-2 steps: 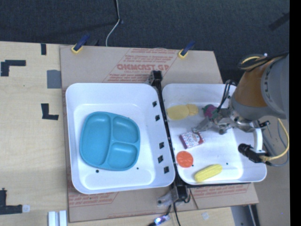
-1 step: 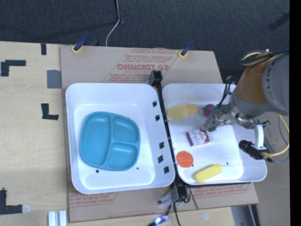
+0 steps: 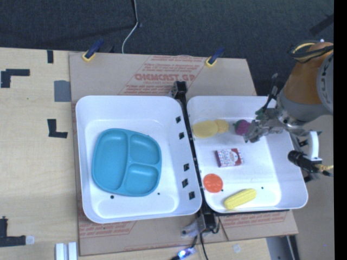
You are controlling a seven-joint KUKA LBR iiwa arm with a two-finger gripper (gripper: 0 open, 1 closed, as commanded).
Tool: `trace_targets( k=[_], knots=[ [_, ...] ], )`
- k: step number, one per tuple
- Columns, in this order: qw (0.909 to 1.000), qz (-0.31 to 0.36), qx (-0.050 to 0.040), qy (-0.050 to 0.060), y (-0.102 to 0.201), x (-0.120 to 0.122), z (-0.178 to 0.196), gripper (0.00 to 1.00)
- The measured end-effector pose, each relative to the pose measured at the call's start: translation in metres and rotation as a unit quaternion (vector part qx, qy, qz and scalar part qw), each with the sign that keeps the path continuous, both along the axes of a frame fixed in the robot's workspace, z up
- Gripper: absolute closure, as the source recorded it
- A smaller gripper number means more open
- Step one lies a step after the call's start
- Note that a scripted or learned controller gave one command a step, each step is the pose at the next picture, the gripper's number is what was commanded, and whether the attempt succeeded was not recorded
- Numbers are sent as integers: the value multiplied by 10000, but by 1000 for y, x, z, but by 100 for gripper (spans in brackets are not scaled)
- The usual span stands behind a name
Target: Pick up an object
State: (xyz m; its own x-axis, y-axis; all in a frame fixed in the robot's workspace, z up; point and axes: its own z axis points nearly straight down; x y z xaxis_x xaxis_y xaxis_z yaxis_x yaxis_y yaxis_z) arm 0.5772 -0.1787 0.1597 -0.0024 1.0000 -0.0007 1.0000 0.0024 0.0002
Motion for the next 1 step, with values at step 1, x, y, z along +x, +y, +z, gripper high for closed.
trace_targets(
  k=[1],
  knots=[
    [10000, 0, 2, 6, 0, 1, 40, 100]
  ],
)
